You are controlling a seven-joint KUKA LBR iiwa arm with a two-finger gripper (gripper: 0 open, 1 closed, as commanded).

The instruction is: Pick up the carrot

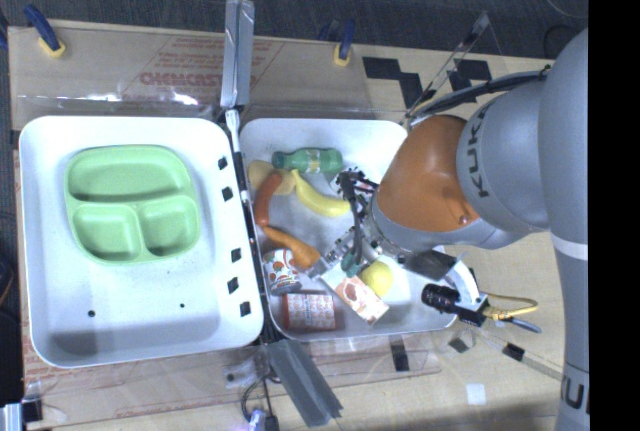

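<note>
My arm (520, 169) covers the right side of the right bin (390, 134), at frame centre. The carrot (290, 244) lies near that bin's left wall, crowded by a banana (318, 199) and a can (308, 311). Risk: a descent may catch a neighbour instead. My tool (352, 249) hangs just right of the carrot; its opening I cannot tell.

The tool (350, 244) hangs low in the right bin (385, 134), its wrist reaching in from the right. Just left of the tool lies the carrot (288, 244), slanting, with a second orange piece (264, 199) beyond it. Above the tool sit a banana (318, 199) and a green bottle (308, 160). Just right of it rests a lemon (377, 277); below, a can (308, 311). Well left, the other bin (40, 249) holds a green tray (132, 202).
</note>
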